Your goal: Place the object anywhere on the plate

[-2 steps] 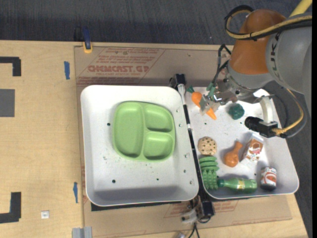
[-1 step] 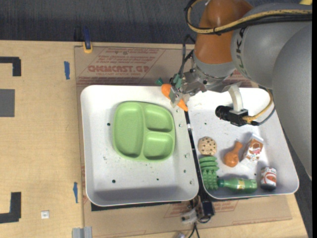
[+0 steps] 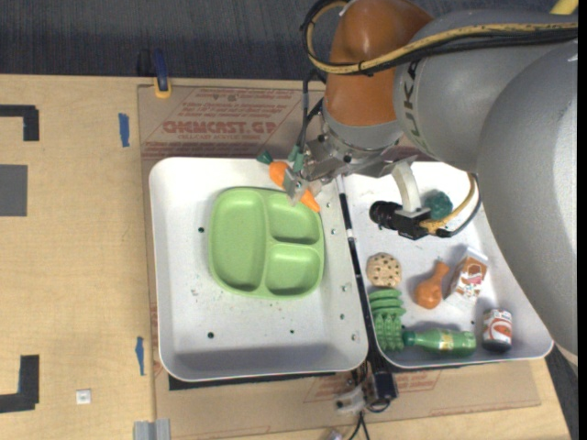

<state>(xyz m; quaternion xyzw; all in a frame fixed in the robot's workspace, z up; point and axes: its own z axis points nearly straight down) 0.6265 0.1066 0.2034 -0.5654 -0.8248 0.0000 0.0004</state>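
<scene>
One view: fixed camera above the desk, looking down at a slant.
Bins: two shallow white bins side by side; left bin [image 3: 183,337] bears the plate, right bin [image 3: 527,342] bears the loose items.
Plate: green plate [image 3: 266,241] with three compartments, lying flat in the middle of the left bin.
Tool: tool [image 3: 298,180] hangs at the plate's far right corner, beneath the orange-banded wrist.
Tool state: cannot tell; the tip is small and cluttered.
Object: orange carrot-like piece [image 3: 310,200] lies just at the tool, over the plate's far right edge; a grasp is not confirmed.
Step in hand (judgement): bringing the piece over the plate. Best done by moving left and nearer so the piece sits over a compartment, not the rim, then lowering before letting go.
Risk (judgement): a drop here may slide off into the bin.
Right bin items: cookie [image 3: 383,268], green bottle [image 3: 440,341], small can [image 3: 497,328].
Surface: brown cardboard [image 3: 220,122] under the bins; tan desk [image 3: 64,273] with black and blue tape marks.
Room: dark carpet [image 3: 138,12] beyond.
</scene>
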